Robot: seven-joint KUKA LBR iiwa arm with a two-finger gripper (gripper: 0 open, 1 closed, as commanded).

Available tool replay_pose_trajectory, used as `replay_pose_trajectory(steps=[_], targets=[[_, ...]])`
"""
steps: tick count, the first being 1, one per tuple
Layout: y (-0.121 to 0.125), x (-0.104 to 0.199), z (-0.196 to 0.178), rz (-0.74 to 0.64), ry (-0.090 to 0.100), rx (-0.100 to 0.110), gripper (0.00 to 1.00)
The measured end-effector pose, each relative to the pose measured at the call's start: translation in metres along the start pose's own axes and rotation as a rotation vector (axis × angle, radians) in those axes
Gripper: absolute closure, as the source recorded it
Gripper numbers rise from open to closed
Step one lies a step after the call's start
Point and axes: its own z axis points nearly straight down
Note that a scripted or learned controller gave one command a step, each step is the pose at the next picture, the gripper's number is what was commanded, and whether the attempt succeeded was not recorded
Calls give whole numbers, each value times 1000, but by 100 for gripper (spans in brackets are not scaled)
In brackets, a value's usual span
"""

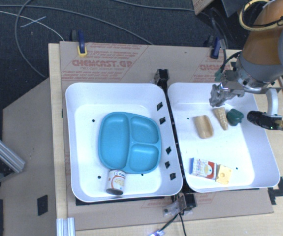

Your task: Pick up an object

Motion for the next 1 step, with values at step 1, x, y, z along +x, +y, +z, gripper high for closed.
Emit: replay_pose_trajectory(steps=[1], targets=[[0,48,7,-1,1,4,100]])
